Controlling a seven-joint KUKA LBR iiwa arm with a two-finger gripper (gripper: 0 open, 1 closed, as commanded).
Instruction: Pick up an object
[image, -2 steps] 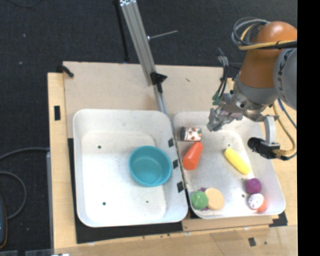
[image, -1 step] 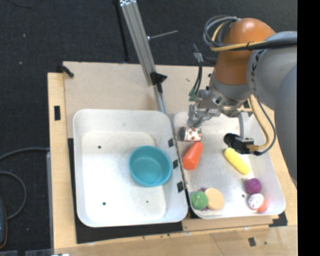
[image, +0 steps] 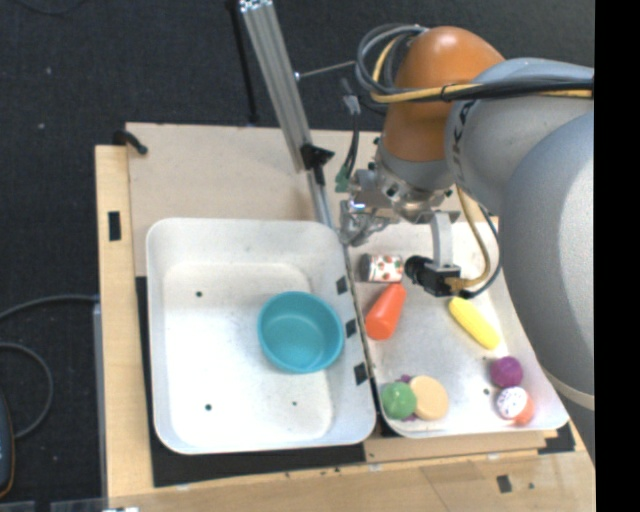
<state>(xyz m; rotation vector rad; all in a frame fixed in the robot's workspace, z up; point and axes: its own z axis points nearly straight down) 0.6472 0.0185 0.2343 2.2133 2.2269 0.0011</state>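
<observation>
No legible text, brand, number or sign was visible anywhere. The small can (image: 384, 267) in the right bin (image: 520, 425) carried a red-and-white patterned wrapper, too small and blurred to read. The worktop (image: 200, 170) and left bin (image: 180, 300) bore no markings.

Both white bins (image: 170, 250) look like smooth plastic w/ a slight sheen; the blue bowl (image: 300, 332) is matt-looking plastic. Bench top (image: 200, 170) looks like matt pale board, fine-grained. Arm's orange band (image: 440, 90) is glossy, grey shell (image: 560, 220) smooth satin; slanted rail (image: 285, 95) is ribbed bare metal.
</observation>
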